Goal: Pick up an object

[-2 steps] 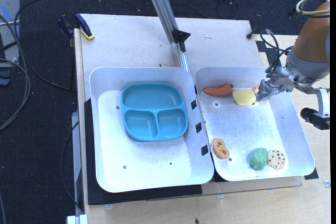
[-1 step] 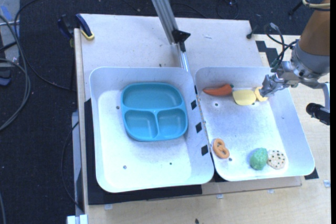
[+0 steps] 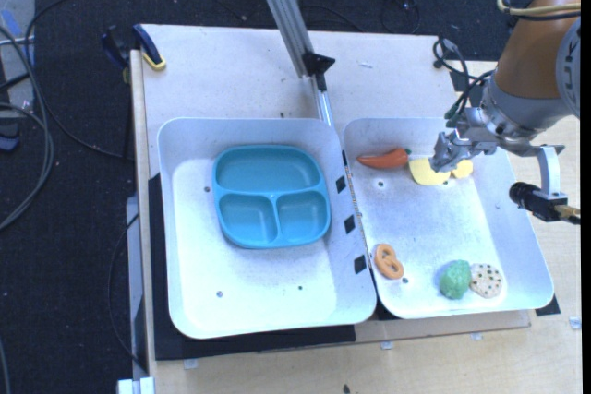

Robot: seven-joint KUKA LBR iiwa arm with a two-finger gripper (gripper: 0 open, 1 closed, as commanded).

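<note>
Right bin (image 3: 517, 244): yellow toy (image 3: 427, 173) under pincer (image 3: 450, 157)

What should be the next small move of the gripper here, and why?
Probably a short descent straight down. The gripper hangs right over the yellow object at the right bin's far end, beside the carrot, and nothing shows between its fingers yet.

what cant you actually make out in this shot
- Yellow object, camera view: the gripper sits over its right part, so its full shape and any contact are hidden.
- Arm, camera view: cut off by the right edge above the orange band.
- Speckled round item and green item, camera view: too small to identify, and whether they touch is unclear.
- Pretzel-shaped item, camera view: too small to identify for certain.
</note>
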